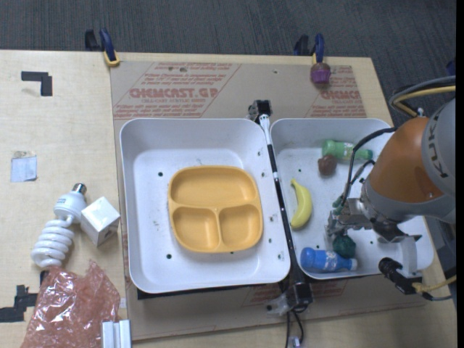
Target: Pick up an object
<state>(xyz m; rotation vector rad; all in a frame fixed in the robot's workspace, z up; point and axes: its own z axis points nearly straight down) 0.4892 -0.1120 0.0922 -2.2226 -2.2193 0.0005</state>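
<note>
Target object: dark green object (345, 246) in right bin (312, 133), near front wall, touching or just beside blue bottle (328, 260).
Gripper (341, 225): lowered just above the green object; jaw opening cannot be told, no hold seen.
Neighbours: banana (301, 204), brown lump (327, 165), green bottle (341, 149).
Left bin (145, 140): 1 yellow tray (215, 208).
Risk: blue bottle may be nudged or pinched too, since it crowds the target; grasp could be missed.

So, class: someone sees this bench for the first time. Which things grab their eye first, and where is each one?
Probably the yellow divided tray in the middle of the left bin. Next, the orange-banded arm reaching over the right bin, its gripper low near a dark green object, with a banana just left.
</note>
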